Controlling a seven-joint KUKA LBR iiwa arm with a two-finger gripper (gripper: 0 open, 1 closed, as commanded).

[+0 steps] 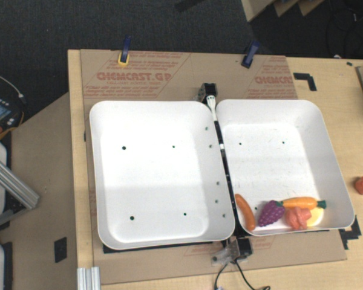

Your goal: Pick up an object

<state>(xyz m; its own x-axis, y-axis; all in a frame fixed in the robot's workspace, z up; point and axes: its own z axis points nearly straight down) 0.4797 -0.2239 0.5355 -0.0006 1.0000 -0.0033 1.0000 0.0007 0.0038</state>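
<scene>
Toy food is what the task turns on, bunched in the near corner of the shallow white plastic right-hand bin (278,125): a long orange-red sausage-shaped toy (245,212) against the dividing edge, a purple plastic grape cluster (270,213) beside it, then a reddish lumpy toy (296,218) touching a pale yellow piece (315,217), with an orange plastic carrot with a green tip (302,202) lying across behind them. No pick has begun; the claw's state I cannot tell. Judging from the crowding, the next move calls for a descent onto one outer piece, likely the sausage or the carrot. The shallow white plastic left-hand bin (154,174) lies alongside. Both rest on a brown cardboard-covered tabletop (169,71) printed with red lettering, blue clamps (250,54) at its far edge. Dark carpet lies beyond.
</scene>
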